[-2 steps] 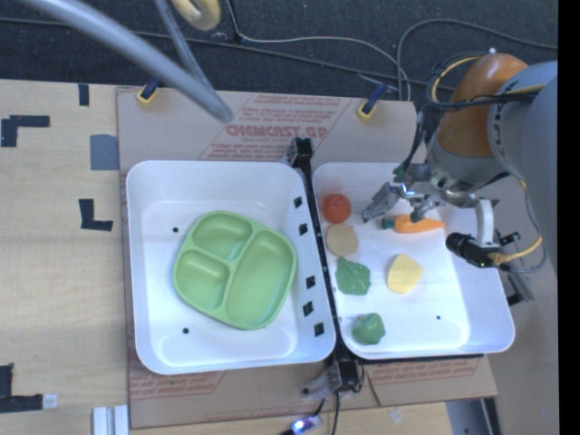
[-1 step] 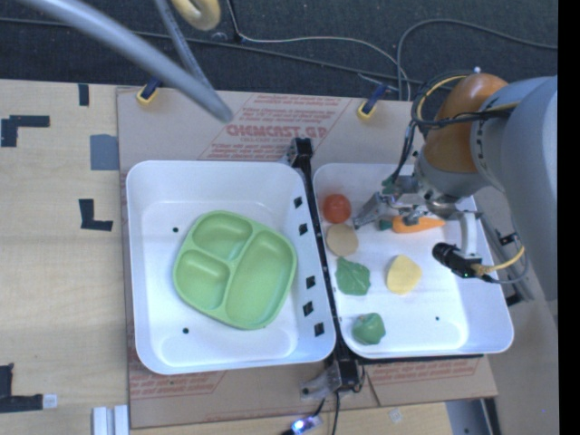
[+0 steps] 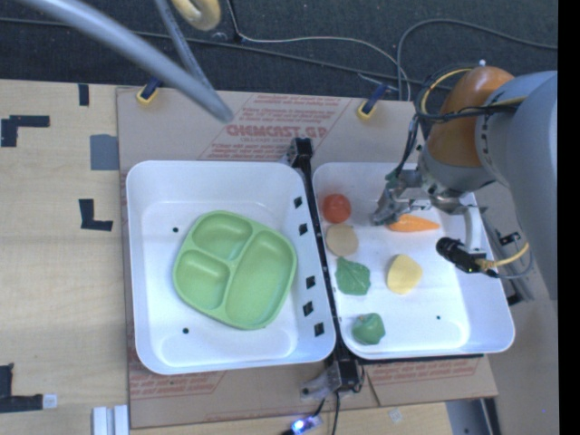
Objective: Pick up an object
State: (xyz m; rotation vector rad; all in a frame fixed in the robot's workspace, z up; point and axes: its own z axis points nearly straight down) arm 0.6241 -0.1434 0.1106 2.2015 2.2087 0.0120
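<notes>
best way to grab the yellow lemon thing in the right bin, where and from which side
Probably straight down from above, fingers closing across the middle of the yellow lemon-like piece. It is a small rounded lump lying on the floor of the right bin with bare white floor all around it. Its nearest neighbour, the green leafy piece, lies apart from it, so there looks to be room on either side.

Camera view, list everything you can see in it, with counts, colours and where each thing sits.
bins: 2, white, side by side on the bench
divided plate: 1, green, left bin
tomato: 1, red, right bin, far left
carrot: 1, orange, right bin, beside the jaws
round piece: 1, beige, below the tomato
yellow piece: 1, right bin, middle
leafy pieces: 2, green, right bin, near side
jaws: 1 pair, grey, over the right bin
</notes>
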